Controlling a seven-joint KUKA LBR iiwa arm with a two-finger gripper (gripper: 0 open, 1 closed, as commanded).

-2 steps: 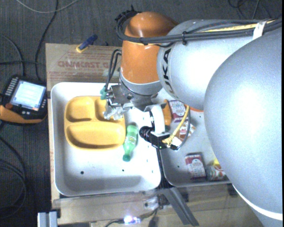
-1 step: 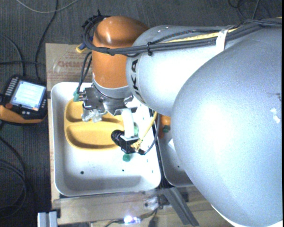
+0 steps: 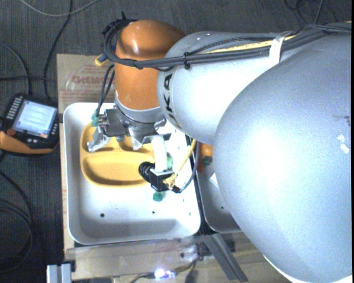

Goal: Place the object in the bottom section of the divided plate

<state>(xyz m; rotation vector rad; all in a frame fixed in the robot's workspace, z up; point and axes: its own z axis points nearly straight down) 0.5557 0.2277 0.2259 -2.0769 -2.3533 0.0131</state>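
Half the yellow plate (image 3: 106,173) in the left bin (image 3: 88,217) sits under the gripper (image 3: 130,135), over its 12 o'clock side. Can't tell if the grip's wide or closed. At the plate's 3 o'clock an orange bit (image 3: 207,152) peeks out from under the arm (image 3: 265,134), too cut off to identify.

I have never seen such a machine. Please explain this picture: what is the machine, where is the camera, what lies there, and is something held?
There is one picture, from a fixed camera above the bench, looking down at a slant. The big grey shape with the orange band is a robot arm, reaching in from the right. Its gripper is over a yellow divided plate, which lies in the left white bin. A second white bin stands beside it, mostly hidden by the arm. Whether the gripper holds anything cannot be seen here. The screen device at the left, off the bench, is probably a handheld controller.
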